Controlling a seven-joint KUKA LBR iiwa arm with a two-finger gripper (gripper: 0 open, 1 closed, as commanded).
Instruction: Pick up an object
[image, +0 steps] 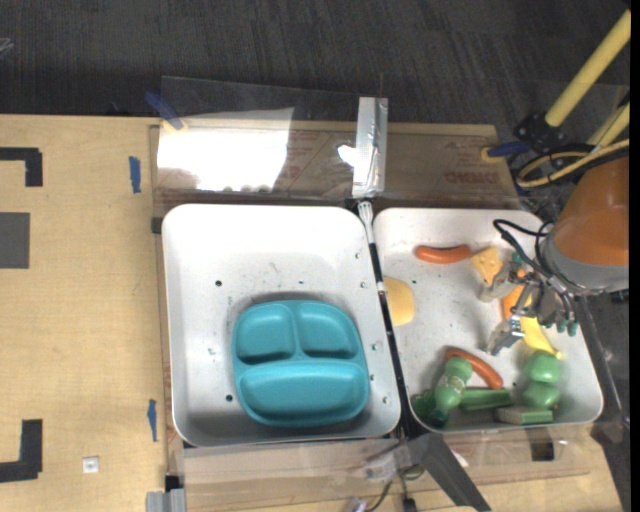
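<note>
The right bin (430, 225) holds several toy foods: an orange sausage (442, 253), a yellow wedge (487, 265), a pale yellow disc (398, 301), an orange carrot (480, 368), a yellow piece (540, 338) and green pieces (455, 388) along the front wall. My gripper (495, 318) reaches in from the right and hangs low over the bin's right half, just below the yellow wedge. Its two metal fingertips (490, 293) stand apart, so it is open, with bare bin floor between them. A small orange bit (512, 298) lies close against the wrist's cabling.
The left bin (200, 240) holds a teal divided plate (298, 362). The arm's orange band (600, 215) and dark cables overhang the right bin's far right wall. A clear plastic sheet (230, 150) and a metal bracket (370, 145) lie behind the bins.
</note>
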